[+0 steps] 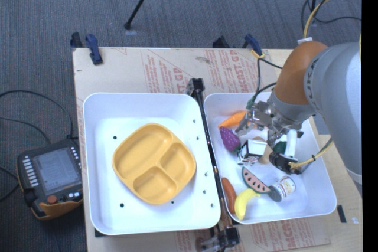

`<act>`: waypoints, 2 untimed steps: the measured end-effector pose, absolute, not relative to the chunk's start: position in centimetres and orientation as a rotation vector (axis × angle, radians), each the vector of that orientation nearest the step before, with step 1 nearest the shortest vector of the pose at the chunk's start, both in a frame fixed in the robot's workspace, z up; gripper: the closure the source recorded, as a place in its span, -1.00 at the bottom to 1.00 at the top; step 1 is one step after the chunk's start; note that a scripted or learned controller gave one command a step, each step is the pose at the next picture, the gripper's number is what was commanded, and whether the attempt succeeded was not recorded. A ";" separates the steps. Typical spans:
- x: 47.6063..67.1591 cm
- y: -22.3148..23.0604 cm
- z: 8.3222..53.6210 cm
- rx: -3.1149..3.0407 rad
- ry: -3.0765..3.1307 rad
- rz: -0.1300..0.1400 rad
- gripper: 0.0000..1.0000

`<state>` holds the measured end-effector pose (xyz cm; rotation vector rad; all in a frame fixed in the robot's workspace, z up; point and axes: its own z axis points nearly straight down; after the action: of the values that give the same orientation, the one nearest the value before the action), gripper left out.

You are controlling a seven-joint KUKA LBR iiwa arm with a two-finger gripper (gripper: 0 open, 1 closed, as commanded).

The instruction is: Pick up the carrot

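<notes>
The carrot (233, 120) is a small orange piece lying near the upper left of the right bin (322, 186), its right end close to the arm's wrist. My gripper (254, 149) hangs low over the middle of that bin, below and to the right of the carrot and just right of a purple eggplant (230, 138). I see nothing orange in the gripper. The wrist hides part of the bin floor behind it.
Below the gripper lie a watermelon slice (255, 180), a banana (245, 201), a reddish sausage (229, 190) and a small jar (284, 187). The left bin (100, 127) holds a yellow divided plate (155, 163). A black divider runs between the bins.
</notes>
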<state>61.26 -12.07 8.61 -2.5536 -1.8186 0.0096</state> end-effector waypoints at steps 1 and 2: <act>64.3 -8.2 8.6 -2.783 -1.440 0.010 -1.00; 64.3 -8.1 9.6 -2.774 -1.450 0.021 1.00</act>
<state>64.28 -8.14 9.59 -2.7739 -1.4499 0.0208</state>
